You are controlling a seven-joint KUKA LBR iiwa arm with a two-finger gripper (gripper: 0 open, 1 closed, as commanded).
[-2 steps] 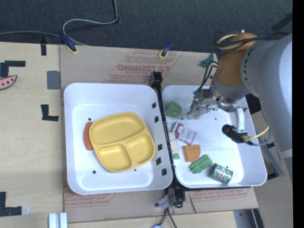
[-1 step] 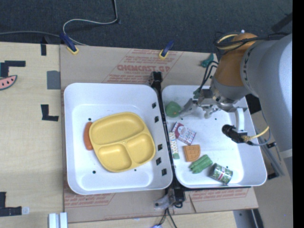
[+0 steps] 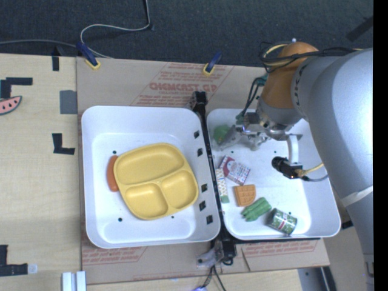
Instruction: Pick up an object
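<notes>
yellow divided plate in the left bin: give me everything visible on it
The yellow three-compartment plastic plate lies flat and right side up in the left white bin, turned at a slant to the bin's walls. It has one long compartment along its upper side and two smaller ones below, all with nothing in them, with rounded corners and a matte look. An orange-red object sticks out from under its left edge. The gripper is away over the right bin.

Yellow tray [image 3: 156, 180] in a white bin [image 3: 97, 162], green pea pod [image 3: 256, 209], orange cracker [image 3: 245, 194], green-labelled can [image 3: 282, 221]
</notes>
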